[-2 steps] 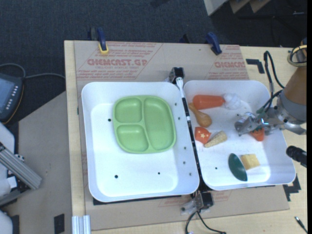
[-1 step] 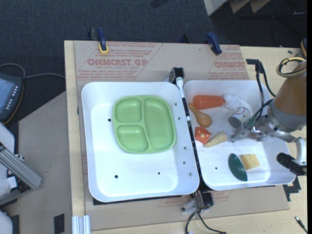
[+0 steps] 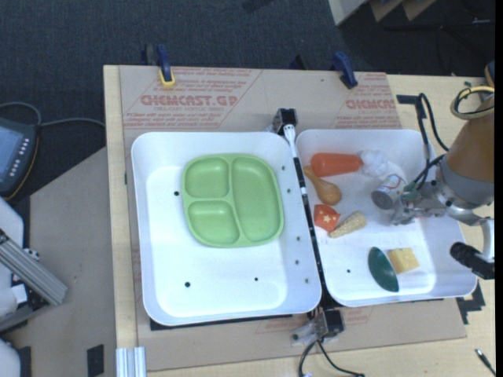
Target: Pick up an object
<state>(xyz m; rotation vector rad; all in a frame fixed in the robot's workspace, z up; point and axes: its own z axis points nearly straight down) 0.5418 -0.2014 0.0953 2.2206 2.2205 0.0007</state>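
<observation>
Tray (image 3: 233, 200) in L bin (image 3: 157, 265); toys (image 3: 338, 210) in R bin (image 3: 354, 285).

Green divided plate (image 3: 233, 199) in left bin (image 3: 157, 273)

I'm seeing even, fairly bright overhead light. Both white bins (image 3: 157, 234) run near blown-out, with soft glare on their floors. Shadows are faint and short, as under the green tray (image 3: 233, 200). Overall slightly soft and low-res; small items in the right bin (image 3: 440, 289) smear. Dark carpet (image 3: 78, 22) looks grainy.
</observation>
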